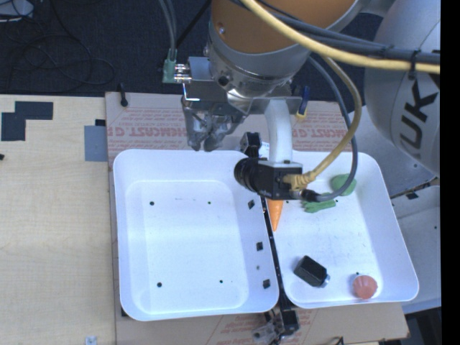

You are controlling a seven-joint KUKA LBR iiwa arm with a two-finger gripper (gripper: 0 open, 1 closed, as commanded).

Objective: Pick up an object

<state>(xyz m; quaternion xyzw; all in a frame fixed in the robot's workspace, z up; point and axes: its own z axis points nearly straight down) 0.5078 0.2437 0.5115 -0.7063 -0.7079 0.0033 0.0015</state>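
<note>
Claw [208, 139] is hanging over the left bin's [136, 185] back rim, can't tell its opening, nothing visibly gripped; orange cone [274, 214], black block [311, 271], pink ball [364, 286] are sitting in the right bin [392, 264], so pick still pending.

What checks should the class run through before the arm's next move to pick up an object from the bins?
1. Objects available in right bin: ok; black rectangular block, pink round ball, orange carrot-shaped toy, green leafy piece.
2. End effector over an object: not ok; it hangs at the left bin's far rim.
3. Object between its fingers: not ok.
4. Finger opening: cannot tell.
5. Block and ball apart: ok.
</note>
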